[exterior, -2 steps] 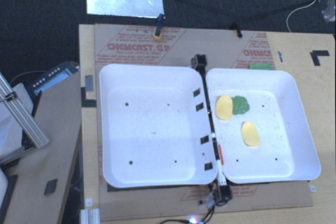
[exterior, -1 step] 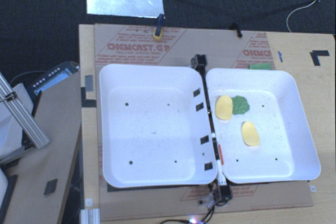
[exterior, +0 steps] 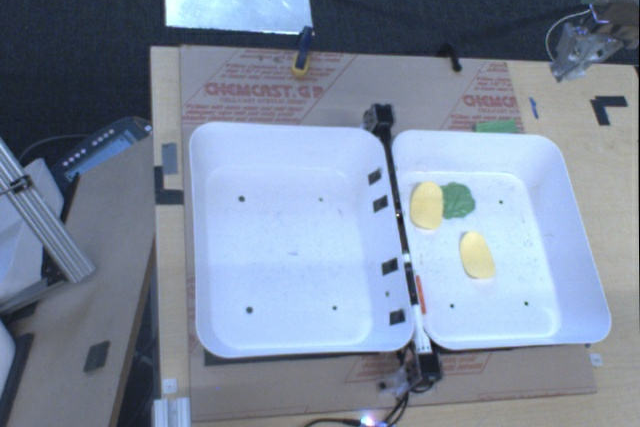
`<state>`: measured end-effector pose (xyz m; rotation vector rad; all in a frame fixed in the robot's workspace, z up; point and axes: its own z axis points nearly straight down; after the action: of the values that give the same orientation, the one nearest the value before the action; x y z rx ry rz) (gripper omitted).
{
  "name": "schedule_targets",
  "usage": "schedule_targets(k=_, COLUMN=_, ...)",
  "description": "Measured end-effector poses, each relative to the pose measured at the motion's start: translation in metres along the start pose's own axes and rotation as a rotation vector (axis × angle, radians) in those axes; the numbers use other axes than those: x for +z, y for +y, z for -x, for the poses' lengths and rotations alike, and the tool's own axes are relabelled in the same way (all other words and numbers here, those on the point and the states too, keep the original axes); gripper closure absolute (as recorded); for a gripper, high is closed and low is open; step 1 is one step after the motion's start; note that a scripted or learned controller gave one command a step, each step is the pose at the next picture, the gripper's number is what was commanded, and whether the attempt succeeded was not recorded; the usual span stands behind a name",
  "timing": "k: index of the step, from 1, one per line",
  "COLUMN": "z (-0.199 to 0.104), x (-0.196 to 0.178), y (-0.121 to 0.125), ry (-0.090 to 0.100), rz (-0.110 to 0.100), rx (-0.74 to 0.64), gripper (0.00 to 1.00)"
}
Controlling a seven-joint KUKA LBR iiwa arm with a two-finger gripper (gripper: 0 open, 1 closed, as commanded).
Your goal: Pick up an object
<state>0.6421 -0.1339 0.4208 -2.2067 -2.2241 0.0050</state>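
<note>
The gripper hangs at the upper right of the view, beyond the far right corner of the right bin and above the bench. It is small and blurred there, so whether it is released or clenched cannot be told; nothing can be made out in it.

The things to pick lie in the right bin, toward its far left corner. A yellow piece sits just beside the divider edge, with a green piece touching its right side. A second yellow piece lies apart from them, nearer the bin's middle. The left bin sits alongside.

The likely trouble is the touching pair: a descent between them could push one aside or catch both. All three look flat and low, so a closing grip may slide over them. The first yellow piece is also close to the bin's left wall, which could block a finger. The lone yellow piece seems the safer target.
</note>
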Motion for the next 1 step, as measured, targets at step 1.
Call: schedule_targets(k=1, z=-0.0122, x=-0.1225, y=-0.0151, ry=-0.006, rz=0.023, rx=0.002, gripper=1.00)
